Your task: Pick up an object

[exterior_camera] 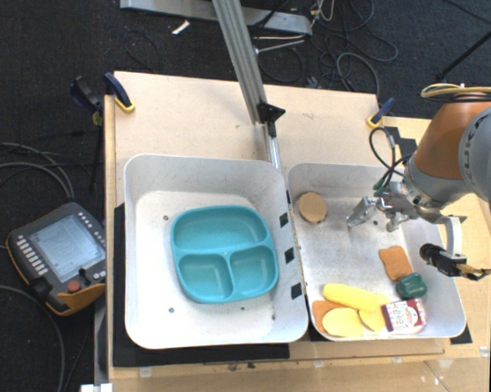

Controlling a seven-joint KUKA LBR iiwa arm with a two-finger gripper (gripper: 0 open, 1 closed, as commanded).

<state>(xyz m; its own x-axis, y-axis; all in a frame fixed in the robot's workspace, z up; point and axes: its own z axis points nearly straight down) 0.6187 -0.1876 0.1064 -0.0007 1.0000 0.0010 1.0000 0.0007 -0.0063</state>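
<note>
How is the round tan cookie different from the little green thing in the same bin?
The round tan cookie is a flat light-brown disc; the little green thing is dark green and blocky. The cookie lies alone near the bin's far left corner; the green thing sits crowded against other toys. Both lie in the right bin.

My one camera sits fixed above the bench [200, 116], looking down at a slant on both bins; the arm [459, 152] enters from its right.
</note>
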